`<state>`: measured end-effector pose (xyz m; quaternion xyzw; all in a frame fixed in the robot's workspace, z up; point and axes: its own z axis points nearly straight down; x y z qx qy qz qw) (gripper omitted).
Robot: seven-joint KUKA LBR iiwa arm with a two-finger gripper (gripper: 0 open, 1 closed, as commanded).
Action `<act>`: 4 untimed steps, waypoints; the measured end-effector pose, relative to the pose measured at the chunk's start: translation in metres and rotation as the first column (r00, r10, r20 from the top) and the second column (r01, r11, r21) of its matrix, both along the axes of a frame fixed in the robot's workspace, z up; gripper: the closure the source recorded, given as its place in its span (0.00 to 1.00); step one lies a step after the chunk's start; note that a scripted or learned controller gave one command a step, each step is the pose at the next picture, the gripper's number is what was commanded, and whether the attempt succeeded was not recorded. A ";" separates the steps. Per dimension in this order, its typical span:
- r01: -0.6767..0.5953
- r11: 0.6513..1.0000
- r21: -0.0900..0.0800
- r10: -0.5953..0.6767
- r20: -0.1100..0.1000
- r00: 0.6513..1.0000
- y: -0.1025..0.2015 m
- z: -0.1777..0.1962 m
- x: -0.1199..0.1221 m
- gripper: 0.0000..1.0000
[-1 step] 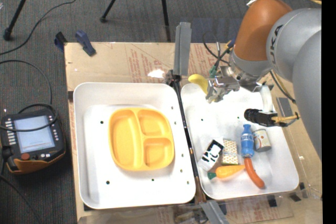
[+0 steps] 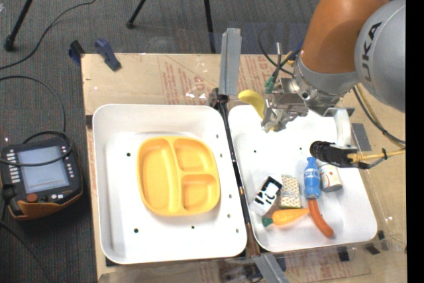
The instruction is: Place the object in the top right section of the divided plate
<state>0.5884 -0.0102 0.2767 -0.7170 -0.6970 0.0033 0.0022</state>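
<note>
yellow curved banana just left of the two-finger gripper, partly hidden behind the bin rim, long axis running upper-left to lower-right | "KUKA" reads on the grey arm | gripper's opening cannot be told, nothing seen between it | yellow divided plastic plate in the left white bin, well left and below the gripper

bins 2 | divided plate 1 | carrots 2 | banana 1
</note>
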 end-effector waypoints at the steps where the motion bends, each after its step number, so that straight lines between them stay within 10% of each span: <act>1: -0.057 0.998 0.000 0.057 0.000 0.998 0.070 -0.044 0.037 1.00; 2: -0.090 0.996 0.001 0.090 0.001 0.996 -0.012 -0.050 0.056 1.00; 4: -0.232 0.973 0.002 0.232 0.003 0.973 -0.030 0.048 0.057 1.00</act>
